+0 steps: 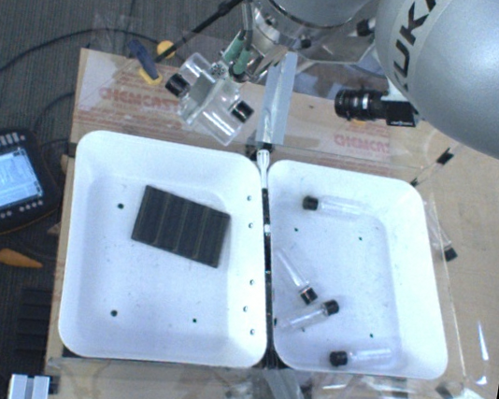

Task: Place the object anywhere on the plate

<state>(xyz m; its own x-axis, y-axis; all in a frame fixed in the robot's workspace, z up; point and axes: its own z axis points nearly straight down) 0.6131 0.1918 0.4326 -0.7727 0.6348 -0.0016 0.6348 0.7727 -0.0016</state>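
Clear plastic vials with black caps are lying in the right bin [408, 268]: one vial [329, 204] near its far wall, two more [297, 281] [311, 314] crossing near the middle, and a fourth [358, 357] by the near wall. They are resting on their sides, loose, probably as they rolled. Any of them could be serving as the object to be moved. The plate [181, 225], a dark ribbed slab, is sitting flat in the left bin [80, 308], well apart from all the vials, with the two bins' rims between them.

Above the far edge of the left bin the pincer [211, 99] is hanging, clear-bodied; whether it is apart or together I cannot tell, and nothing is visibly caught in it.

On the grey arm [462, 59] the letters "UK" are reading, part of a larger name. Faint red print is running along the surface [134, 99], too blurred to read.
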